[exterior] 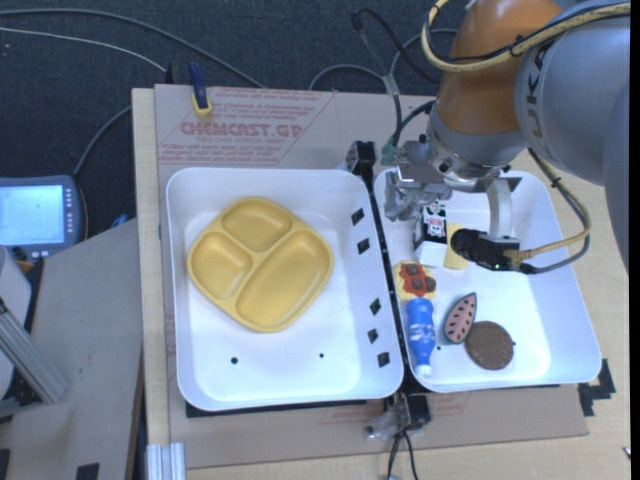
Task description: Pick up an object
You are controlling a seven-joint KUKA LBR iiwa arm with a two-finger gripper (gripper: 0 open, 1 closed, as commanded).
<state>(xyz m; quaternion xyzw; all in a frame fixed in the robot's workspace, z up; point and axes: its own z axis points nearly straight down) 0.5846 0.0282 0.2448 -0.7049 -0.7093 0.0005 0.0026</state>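
My gripper [415,206] hangs low over the far left part of the right bin [572,303], under the orange wrist band. Just beside it lie a small black and white box [433,227] and a pale yellow flat piece [457,259]. Toward the front of the same bin lie an orange and red toy [413,280], a blue bottle [420,330], a pink seeded slice [460,317] and a brown round disc [489,345]. Nothing is visibly held by the gripper.
The left bin [200,373] holds a yellow three-compartment plate [260,263]. A black divider with clips [372,268] separates the bins. A yellow cable with a black plug [480,247] loops from the arm over the right bin. Cardboard lies behind the bins.
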